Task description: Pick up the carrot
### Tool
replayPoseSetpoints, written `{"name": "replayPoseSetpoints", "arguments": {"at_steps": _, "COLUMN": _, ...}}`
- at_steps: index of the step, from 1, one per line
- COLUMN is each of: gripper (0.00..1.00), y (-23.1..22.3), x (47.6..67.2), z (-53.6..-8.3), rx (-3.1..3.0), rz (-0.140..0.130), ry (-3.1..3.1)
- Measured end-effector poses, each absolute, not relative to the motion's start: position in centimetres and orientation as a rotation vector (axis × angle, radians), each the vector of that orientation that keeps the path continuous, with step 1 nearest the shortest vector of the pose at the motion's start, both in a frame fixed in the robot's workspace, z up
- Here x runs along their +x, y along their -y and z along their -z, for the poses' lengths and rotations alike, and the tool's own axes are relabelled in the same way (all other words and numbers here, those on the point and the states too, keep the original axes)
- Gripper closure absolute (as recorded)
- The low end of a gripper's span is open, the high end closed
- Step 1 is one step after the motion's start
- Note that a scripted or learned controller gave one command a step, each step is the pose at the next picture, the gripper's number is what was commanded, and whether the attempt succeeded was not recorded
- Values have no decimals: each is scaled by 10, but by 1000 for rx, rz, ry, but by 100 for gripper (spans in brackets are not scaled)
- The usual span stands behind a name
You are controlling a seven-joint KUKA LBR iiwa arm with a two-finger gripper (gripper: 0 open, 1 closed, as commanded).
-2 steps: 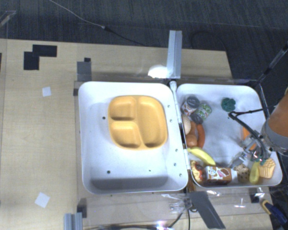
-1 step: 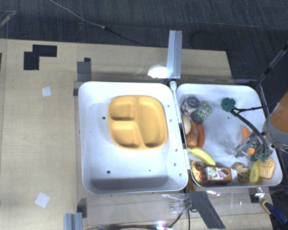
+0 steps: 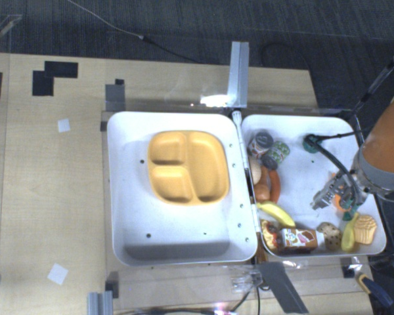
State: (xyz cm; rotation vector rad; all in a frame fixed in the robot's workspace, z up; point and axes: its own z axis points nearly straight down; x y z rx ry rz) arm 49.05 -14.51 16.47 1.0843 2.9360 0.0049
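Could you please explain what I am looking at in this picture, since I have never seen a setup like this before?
One fixed camera looks down on a bench with two shallow white bins. The left bin holds a yellow divided plastic plate. The right bin holds toy food: a yellow banana, a waffle-like cupcake and more. The grey robot arm with an orange band reaches in from the right; its gripper hangs low by something small and orange, possibly the carrot. Whether it grips anything is unclear.

Pale wooden bench, dark carpet floor (thin cable across)
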Motion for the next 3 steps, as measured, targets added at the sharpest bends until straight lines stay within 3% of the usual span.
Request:
{"name": "replayPoseSetpoints", "arguments": {"at_steps": 1, "gripper": 100, "y": 78, "x": 490, "z": -227, "rx": 1452, "rz": -7, "ry": -2775}}
{"name": "replayPoseSetpoints", "arguments": {"at_steps": 2, "gripper": 100, "y": 80, "x": 489, "z": -236, "rx": 975, "rz": -3, "ry": -2976}}
{"name": "replayPoseSetpoints", "arguments": {"at_steps": 3, "gripper": 100, "y": 124, "x": 488, "z": -161, "rx": 592, "rz": 0, "ry": -3080}}
